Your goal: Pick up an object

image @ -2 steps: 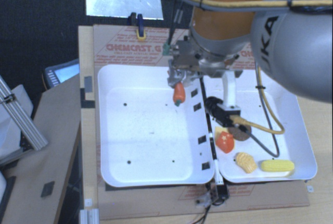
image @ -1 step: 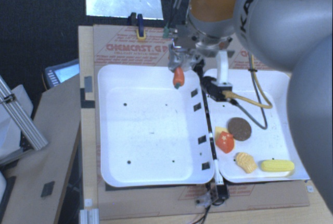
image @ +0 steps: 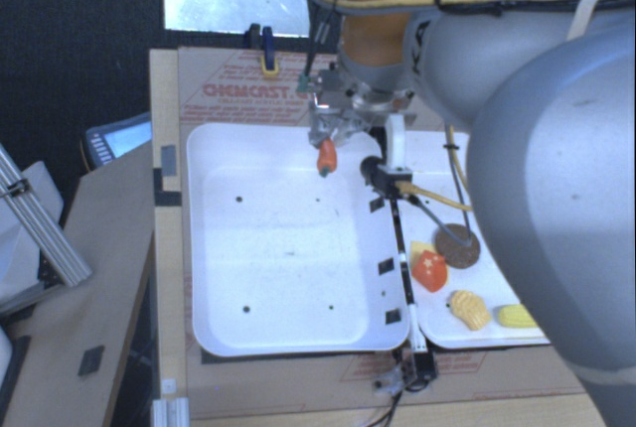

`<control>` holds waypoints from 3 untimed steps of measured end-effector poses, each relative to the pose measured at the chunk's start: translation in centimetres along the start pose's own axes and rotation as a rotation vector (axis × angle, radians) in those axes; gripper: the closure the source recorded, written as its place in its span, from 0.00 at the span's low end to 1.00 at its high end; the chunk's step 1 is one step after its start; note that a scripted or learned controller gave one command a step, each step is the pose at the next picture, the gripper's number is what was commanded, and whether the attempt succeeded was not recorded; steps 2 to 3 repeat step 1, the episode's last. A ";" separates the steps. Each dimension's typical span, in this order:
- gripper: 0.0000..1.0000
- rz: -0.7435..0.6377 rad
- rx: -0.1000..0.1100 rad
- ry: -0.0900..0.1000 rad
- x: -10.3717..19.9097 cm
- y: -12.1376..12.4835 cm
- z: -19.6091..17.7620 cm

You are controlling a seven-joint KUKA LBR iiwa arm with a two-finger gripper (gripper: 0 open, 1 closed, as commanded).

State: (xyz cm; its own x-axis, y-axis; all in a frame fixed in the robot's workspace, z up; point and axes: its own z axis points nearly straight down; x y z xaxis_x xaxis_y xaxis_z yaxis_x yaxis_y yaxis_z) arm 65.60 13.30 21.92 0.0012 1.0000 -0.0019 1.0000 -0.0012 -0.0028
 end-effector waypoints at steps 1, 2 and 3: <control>1.00 0.003 -0.009 0.001 -5.6 -6.1 -7.1; 1.00 0.003 -0.009 0.001 -5.6 -6.1 -7.1; 1.00 0.003 -0.009 0.001 -5.6 -6.1 -7.1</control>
